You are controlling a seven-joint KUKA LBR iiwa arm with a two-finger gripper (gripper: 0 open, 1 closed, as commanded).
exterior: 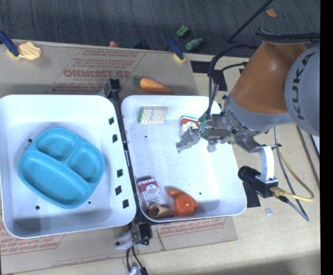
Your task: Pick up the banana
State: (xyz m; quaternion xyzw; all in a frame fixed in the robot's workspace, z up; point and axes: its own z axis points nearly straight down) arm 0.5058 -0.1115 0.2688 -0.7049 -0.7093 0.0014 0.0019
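The tool hangs low over the far right part of the right bin, with the arm coming in from the right above the bin's edge. I cannot tell whether the tool is wide or narrow, and nothing can be made out in its grip.

Nothing here reads plainly as a banana. The likeliest candidate, in my judgement, is the tan piece lying against the near wall of the right bin. It touches or sits just beside an orange tomato, with a red packet just behind it. Its long axis seems to run roughly along that wall, though it is too small to be sure. From the tool it lies toward the near edge and a little to the left, across bare bin floor, so nothing stands in the path. The close tomato and the wall leave little room around it.

A pale yellow lump sits on the desk at the far left corner, beside a blue clip and well apart from the tool. It could also be the target.

A red-and-white item lies just beside the tool and a green-dotted block lies further left. A carrot rests outside the bin, and a blue tray sits in the left bin.
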